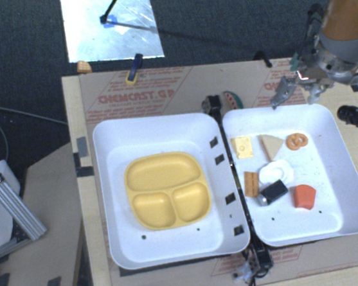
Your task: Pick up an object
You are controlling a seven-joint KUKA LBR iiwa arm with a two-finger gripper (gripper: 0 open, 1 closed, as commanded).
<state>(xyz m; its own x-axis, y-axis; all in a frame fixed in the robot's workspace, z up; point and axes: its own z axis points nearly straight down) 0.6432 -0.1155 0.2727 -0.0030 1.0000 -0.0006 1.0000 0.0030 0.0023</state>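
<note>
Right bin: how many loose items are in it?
7, clustered in the right bin: yellow square, tan wedge, pretzel, brown bar, white disc, black block, orange block.

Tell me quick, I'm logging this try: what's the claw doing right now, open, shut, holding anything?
Claw: open, holding nothing, above the far rim of the right bin.
</note>
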